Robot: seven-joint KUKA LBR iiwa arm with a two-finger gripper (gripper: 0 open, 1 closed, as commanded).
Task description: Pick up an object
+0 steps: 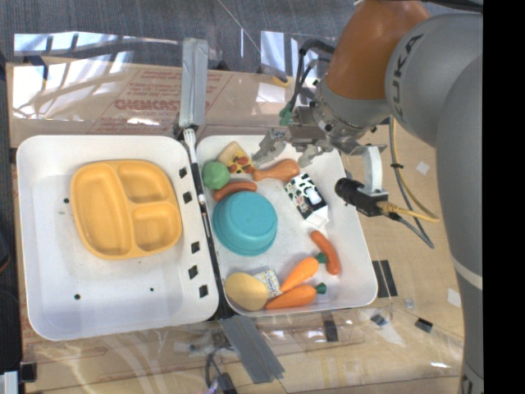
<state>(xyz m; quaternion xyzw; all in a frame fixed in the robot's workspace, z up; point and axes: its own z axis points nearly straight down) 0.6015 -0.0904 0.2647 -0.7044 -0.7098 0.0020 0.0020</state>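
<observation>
One gripper (pixel 287 148) hung over the right bin (pixel 354 228), jaws spread wide and holding nothing; the toy chicken drumstick (pixel 277 171) lay just below them, beside the pizza slice (pixel 235 159)

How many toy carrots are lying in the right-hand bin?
2, both near the front edge of the right bin: one carrot angled up toward the right, the other carrot lying flatter just below it. The teal bowl might hide more.
</observation>
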